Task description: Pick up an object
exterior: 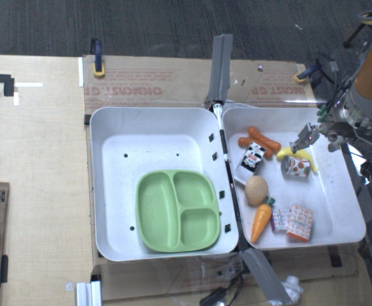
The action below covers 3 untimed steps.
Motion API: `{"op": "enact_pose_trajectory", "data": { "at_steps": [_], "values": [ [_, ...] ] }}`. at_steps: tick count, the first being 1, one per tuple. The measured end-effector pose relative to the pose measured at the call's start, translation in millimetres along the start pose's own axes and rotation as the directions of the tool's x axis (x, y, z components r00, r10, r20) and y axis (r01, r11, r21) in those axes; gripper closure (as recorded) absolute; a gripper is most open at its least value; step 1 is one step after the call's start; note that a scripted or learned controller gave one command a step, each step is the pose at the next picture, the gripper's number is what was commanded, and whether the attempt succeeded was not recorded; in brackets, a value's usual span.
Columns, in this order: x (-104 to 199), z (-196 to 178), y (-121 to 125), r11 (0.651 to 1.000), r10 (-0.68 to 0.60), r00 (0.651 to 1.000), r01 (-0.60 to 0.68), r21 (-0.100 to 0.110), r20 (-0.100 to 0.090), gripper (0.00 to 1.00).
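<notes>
The right bin [339, 234] holds several toy foods. An orange sausage [263, 139] lies at the back, with a black-and-white carton [253, 157] just in front of it. A yellow banana [299, 153] rests against a small red-and-white can [296, 167]. Nearer the front are a beige egg shape [257, 190], a carrot [260, 221], a small pink box [279, 220] and a red-and-white box [300, 222]. My gripper [319, 143] hangs over the bin's back right, just above and right of the banana. Its fingers stand apart, open, with nothing between them.
The left bin [109, 171] holds a green three-part plate [178, 210]. A grey divider post [221, 69] rises between the bins at the back. The arm's orange band [371, 75] and cables sit at the right edge. Clamps [97, 65] stand on the cardboard behind the bins.
</notes>
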<state>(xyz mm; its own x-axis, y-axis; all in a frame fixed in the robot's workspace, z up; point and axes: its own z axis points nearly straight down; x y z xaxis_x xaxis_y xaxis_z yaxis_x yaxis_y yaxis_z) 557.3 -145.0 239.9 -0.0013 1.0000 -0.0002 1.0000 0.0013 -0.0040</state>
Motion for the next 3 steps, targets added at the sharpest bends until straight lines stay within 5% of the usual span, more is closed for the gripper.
{"op": "enact_pose_trajectory", "data": {
  "at_steps": [1,2,3],
  "values": [
    [-9,102,14,1.000,-0.010,1.000,0.010,-0.002,0.000,0.00],
    [-35,146,37,0.999,-0.040,0.999,0.040,-0.007,0.003,0.00],
    [-36,138,37,0.999,-0.037,0.999,0.037,-0.006,0.002,1.00]
  ]
}}
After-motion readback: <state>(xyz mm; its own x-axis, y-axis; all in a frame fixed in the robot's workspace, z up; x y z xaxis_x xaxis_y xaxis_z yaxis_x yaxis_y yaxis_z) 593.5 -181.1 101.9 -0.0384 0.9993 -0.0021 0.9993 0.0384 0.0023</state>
